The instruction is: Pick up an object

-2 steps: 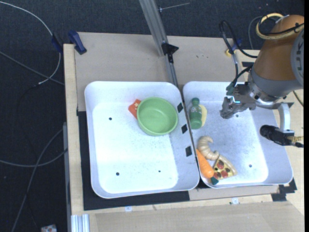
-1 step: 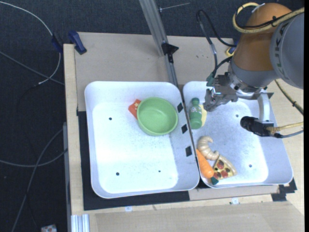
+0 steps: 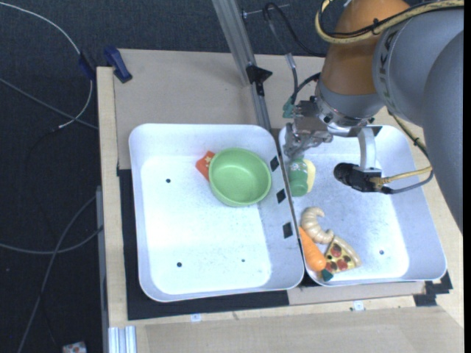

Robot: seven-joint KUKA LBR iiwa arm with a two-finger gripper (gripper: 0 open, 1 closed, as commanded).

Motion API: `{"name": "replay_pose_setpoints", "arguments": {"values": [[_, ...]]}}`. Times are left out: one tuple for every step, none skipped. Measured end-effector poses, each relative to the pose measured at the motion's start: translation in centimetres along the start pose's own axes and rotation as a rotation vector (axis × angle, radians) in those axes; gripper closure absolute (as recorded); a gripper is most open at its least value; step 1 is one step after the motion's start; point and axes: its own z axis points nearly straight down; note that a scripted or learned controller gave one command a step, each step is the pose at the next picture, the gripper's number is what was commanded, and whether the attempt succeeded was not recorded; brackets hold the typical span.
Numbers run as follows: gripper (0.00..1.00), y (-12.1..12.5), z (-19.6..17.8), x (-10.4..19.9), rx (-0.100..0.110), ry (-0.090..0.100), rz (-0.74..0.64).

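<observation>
Nearest us, in the right bin (image 3: 412, 271), we are logging a pizza slice (image 3: 340, 257), a carrot (image 3: 313, 251) lying alongside it, and a pale croissant (image 3: 316, 223) just above — all bunched against the bin's left wall, likely where loose items are collecting.

Further back, in the left bin (image 3: 154, 219), we are noting a green bowl (image 3: 239, 176) sitting upright, with a red-orange piece (image 3: 204, 165) tucked against its left rim, partly hidden.

Further still, at the right bin's upper left corner, a green cup (image 3: 298, 179) is resting with something yellow (image 3: 310, 172) just beside it. The gripper (image 3: 298, 147) is hanging directly over the cup, apparently touching its top — we judge this the target. Whether its fingers are spread or pressed together we cannot tell; they are too blurred against the cup.
</observation>
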Motion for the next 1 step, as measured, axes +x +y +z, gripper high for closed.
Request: {"name": "replay_pose_setpoints", "arguments": {"values": [[1.00,1.50,-1.12,4.91,-0.001,0.002,-0.001]]}}
